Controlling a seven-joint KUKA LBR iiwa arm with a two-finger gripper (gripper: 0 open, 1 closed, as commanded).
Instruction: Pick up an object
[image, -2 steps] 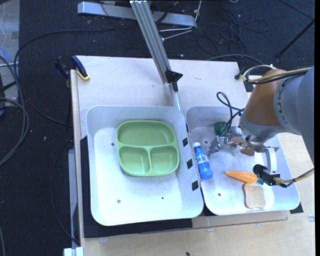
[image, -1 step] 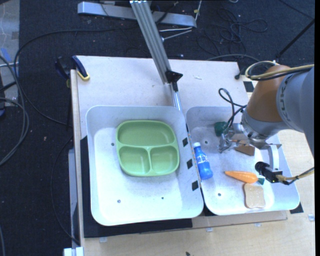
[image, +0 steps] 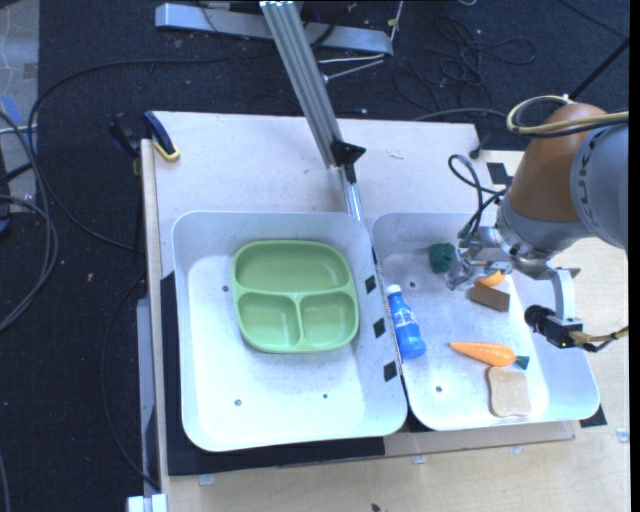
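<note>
The arm reaches in from the right, its orange band sitting high over the right bin (image: 560, 400). The end effector (image: 472, 268) hangs low over the upper part of that bin, between a small dark green object (image: 441, 257) on its left and a brown-orange block (image: 490, 295) just below and to its right. From here the metal parts at the tip blur together, so I cannot tell how far it is open, nor whether it has hold of anything; nothing is plainly seen in its grasp. It looks very near the green object, though touching or not I cannot say.

Lower in the same bin lie a carrot (image: 483, 352) and, just beneath its right end, a tan slice of bread (image: 509, 391). A blue bottle (image: 405, 322) with a white cap lies along the bin's left wall.

The left bin (image: 200, 400) holds a green divided tray (image: 296, 295). Both bins rest on the bench (image: 250, 160).
</note>
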